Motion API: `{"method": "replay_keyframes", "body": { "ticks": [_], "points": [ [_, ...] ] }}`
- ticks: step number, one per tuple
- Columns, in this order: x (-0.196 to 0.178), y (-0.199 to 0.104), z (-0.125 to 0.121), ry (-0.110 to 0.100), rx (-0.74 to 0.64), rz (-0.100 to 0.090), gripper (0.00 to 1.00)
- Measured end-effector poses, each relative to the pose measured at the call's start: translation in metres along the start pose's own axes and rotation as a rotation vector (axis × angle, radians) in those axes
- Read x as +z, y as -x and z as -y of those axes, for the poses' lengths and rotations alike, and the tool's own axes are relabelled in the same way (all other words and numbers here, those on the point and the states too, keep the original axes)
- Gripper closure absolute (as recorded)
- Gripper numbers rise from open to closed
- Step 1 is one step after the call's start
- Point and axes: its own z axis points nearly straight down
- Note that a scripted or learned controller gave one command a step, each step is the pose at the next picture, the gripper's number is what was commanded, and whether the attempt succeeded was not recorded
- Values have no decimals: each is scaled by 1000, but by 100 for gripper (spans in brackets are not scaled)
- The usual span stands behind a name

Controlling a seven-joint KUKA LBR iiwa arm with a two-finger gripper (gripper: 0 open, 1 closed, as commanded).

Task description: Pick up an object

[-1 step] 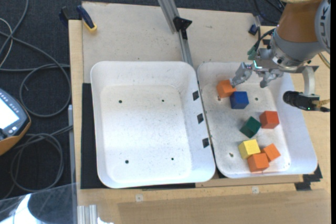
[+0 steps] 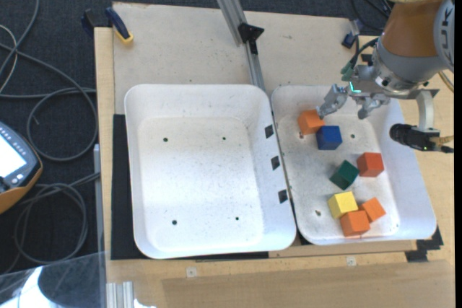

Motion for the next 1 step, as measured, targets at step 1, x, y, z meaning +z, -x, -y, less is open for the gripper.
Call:
{"method": "replay_keyframes", "body": {
  "ticks": [1],
  "points": [
    [48, -8, 6, -6, 1, 0, 0]
  ]
}}
